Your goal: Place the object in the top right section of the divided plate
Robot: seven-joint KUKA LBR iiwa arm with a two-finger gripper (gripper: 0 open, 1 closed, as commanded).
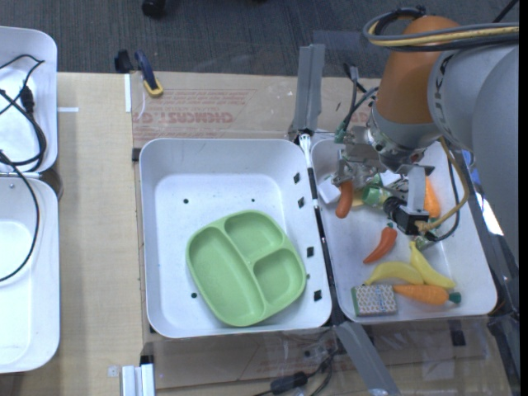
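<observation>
One cardboard sheet (198, 106) shows mirrored, unreadable red lettering.

red mirrored lettering on cardboard (198, 106), not legible

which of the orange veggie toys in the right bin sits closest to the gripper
The orange-red one hanging upright directly under the gripper, by the bin's left wall. The chili pepper lies lower mid-bin, and the carrot rests beside the bananas.

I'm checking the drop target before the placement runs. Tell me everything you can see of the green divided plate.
The green divided plate is pale green, looks like matte plastic, and has rounded corners. Raised ridges split it into three sections, one long and two smaller. It lies flat and turned at an angle on the floor of the left bin, apart from the walls.
</observation>
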